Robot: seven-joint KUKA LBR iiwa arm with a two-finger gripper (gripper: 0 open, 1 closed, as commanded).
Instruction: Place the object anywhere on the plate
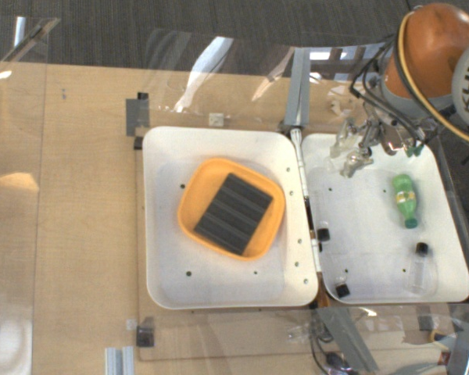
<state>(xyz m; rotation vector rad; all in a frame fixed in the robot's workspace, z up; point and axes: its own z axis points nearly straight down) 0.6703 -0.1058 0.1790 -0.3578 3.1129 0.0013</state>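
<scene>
Two white bins sit side by side on the wooden bench [62,209], and the action is all on the right. The left bin [164,272] carries the orange plate [189,209], a rounded square sitting roughly at its middle, turned at a slant. A dark grey ribbed slab [233,213] lies flat on that plate, covering most of its centre and leaving the orange rim showing all round.

Over in the right bin [359,264], the green bottle [406,199] lies on its side toward the right wall, its length running near to far. It rests on the white floor of the bin, well apart from the plate and with the divider between the bins in between.

The arm [438,45] comes in from the upper right, its orange band bulging large at the corner, cables looping off it. The claw [352,158] hangs over the far left part of the right bin, near the far wall. Its pale, glassy fingers are hard to read against the white bin, so how far apart they stand cannot be told from this angle. Nothing is seen between them. The bottle lies to the claw's right and nearer, apart from it.

A small black object [421,249] sits near the right bin's right wall, just nearer than the bottle.
</scene>
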